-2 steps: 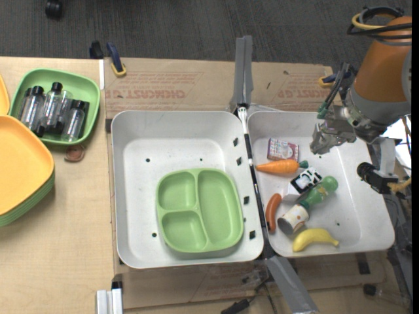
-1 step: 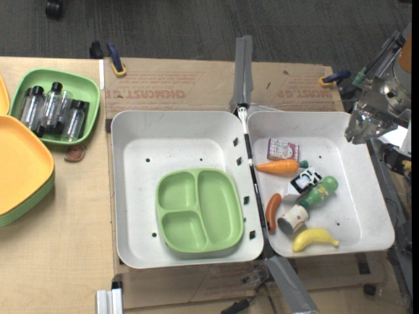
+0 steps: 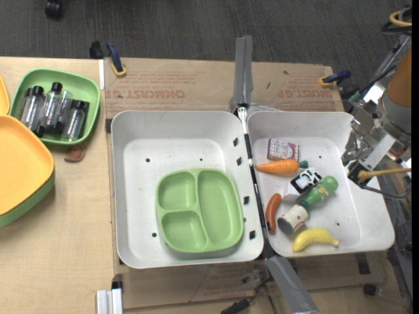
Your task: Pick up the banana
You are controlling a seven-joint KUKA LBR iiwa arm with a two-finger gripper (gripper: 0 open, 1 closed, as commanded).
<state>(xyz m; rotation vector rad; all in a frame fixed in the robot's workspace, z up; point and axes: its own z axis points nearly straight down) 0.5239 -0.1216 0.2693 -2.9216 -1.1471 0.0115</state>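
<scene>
- Placement: the smooth, curved yellow banana (image 3: 315, 239) lies flat near the front wall of the shallow white right bin (image 3: 374, 235), apart from the wall.
- Direction: the grey metal two-finger gripper (image 3: 357, 156) hangs over that bin's right rim. The banana lies from it toward the view's lower left, well apart.
- Axis: the banana's long axis runs roughly left to right across the view, with the thicker end to the left. A grasp across its narrow width would probably suit best.
- Gripper state: whether it is open or closed cannot be told at this angle.
- Neighbours: a tan stubby cylinder (image 3: 292, 219) sits just beside the banana's left end. A glossy green bottle with a black-and-white label (image 3: 319, 190) and a slim red-orange sausage-shaped piece (image 3: 273, 209) lie behind it.
- Farther back: a tapered orange carrot (image 3: 278, 168) and a small flat pink box (image 3: 283, 150) are clear of the likely path.
- Left bin: a matte green divided plate (image 3: 200, 209).
</scene>
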